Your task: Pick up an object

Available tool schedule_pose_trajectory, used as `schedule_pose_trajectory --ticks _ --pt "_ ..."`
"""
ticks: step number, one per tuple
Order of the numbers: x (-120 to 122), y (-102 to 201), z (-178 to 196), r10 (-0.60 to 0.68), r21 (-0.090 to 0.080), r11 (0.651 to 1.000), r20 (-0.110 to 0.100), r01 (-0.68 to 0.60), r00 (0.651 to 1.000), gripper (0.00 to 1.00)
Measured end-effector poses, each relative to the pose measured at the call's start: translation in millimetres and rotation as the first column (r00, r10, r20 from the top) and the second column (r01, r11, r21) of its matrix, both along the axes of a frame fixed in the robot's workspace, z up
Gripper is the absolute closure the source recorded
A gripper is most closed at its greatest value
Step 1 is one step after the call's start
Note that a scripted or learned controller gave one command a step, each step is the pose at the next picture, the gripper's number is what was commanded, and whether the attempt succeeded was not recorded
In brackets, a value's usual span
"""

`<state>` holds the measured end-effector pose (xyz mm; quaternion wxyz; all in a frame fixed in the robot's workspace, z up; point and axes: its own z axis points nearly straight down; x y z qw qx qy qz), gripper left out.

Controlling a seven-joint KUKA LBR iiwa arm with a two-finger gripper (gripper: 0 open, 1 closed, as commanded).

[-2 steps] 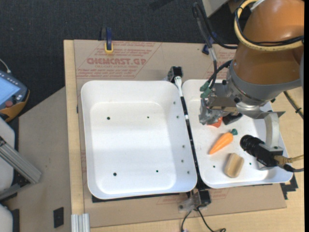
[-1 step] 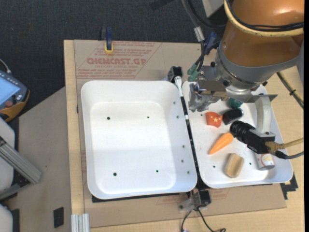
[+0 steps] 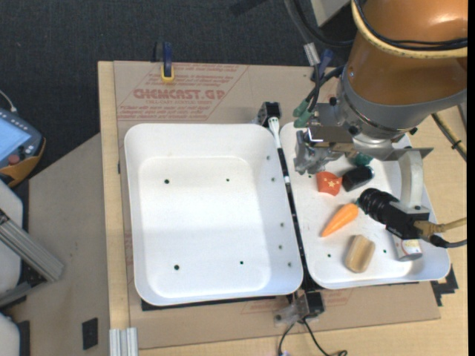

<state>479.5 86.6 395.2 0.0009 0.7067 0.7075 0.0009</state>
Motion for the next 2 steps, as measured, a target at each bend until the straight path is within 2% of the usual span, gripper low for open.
schedule_pose_trajectory --ticks 1,2 --pt "0.3 43.0 77.0 0.005 0.004 1.0 0.008 -0.005 1.0 1.0" --pt "-1.0 46.4 4.3 -0.001 -0.002 1.0 -0.011 0.001 1.0 1.0"
